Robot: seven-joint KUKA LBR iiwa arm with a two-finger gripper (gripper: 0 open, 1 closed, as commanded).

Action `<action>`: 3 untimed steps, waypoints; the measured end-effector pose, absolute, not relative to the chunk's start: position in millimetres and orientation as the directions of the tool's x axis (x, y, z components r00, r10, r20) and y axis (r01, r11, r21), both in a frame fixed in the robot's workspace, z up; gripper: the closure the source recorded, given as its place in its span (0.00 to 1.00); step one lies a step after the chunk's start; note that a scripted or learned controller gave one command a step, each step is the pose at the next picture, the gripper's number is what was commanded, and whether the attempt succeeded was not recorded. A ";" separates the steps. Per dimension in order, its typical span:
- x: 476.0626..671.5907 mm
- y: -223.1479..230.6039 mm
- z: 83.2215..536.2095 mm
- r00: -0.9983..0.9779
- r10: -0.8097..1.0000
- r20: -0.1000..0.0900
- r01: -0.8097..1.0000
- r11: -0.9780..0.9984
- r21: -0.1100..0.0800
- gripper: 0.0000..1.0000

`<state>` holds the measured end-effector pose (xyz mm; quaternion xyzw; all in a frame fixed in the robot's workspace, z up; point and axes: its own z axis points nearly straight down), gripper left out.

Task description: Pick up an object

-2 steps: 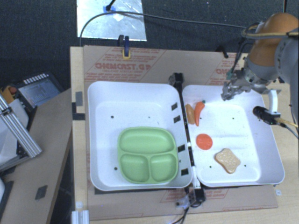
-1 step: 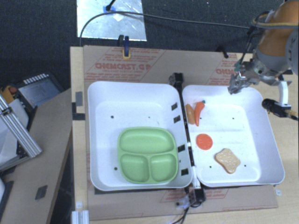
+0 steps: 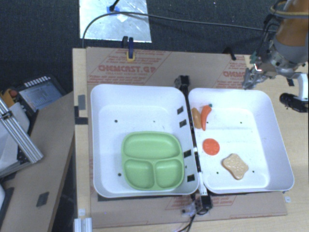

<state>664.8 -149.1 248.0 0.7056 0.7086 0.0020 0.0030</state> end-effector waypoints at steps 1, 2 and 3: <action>651.8 -100.2 235.0 -0.008 1.000 0.001 1.000 0.008 0.000 1.00; 635.1 -48.2 223.8 -0.008 1.000 0.001 1.000 0.008 -0.001 1.00; 624.3 4.1 213.8 -0.009 1.000 0.002 1.000 0.009 -0.001 1.00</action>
